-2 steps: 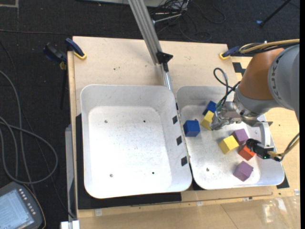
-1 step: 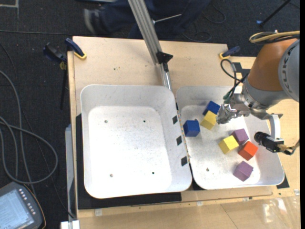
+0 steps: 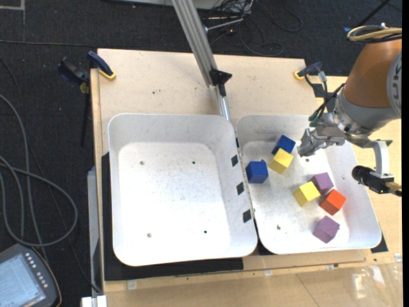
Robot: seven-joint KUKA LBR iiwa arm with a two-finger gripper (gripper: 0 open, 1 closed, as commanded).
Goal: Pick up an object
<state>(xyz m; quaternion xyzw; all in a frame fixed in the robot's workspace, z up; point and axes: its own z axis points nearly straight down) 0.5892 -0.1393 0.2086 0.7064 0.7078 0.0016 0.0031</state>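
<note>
Two white bins (image 3: 172,123), speckled dark. Cubes: two blue (image 3: 257,171), two yellow (image 3: 307,193), two purple (image 3: 326,228), one orange-red (image 3: 332,202). Arm (image 3: 374,82) orange over grey. Bench (image 3: 192,82) pale beige. Floor (image 3: 45,171) black.

A pale bench (image 3: 166,82) bears two white bins (image 3: 121,171) side by side.

1. We see the bins (image 3: 172,123) as smooth white plastic, faintly speckled.
2. We read the table (image 3: 160,82) as pale, matt wood.
3. The cubes (image 3: 307,192) look like matt foam to us.
4. We note a glossy orange band (image 3: 370,69) and a brushed metal rail (image 3: 192,27).
</note>
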